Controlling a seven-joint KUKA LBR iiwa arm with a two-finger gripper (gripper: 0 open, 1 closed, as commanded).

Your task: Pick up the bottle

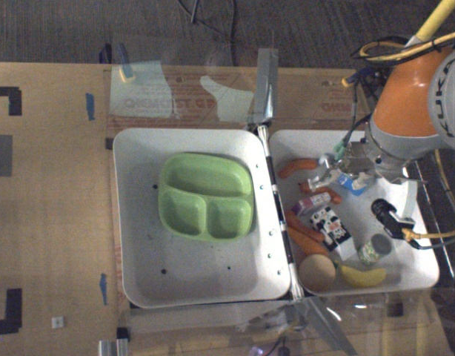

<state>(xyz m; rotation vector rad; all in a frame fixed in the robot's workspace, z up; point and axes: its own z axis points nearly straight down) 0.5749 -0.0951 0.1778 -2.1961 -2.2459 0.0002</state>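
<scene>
Near front of right bin (414, 270), just beside banana (363, 276): bottle (373, 249), seemingly upright. Farther back, near sausage (298, 167): gripper (346, 170), opening impossible to tell. Bottle apart from gripper, toward bin front, slightly view-right.

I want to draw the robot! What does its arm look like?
The arm is fat and rounded, grey with a wide orange band, and black letters show on the grey part. Yellow and dark cables loop beside it. Its end effector is small and made of pale grey metal.
</scene>
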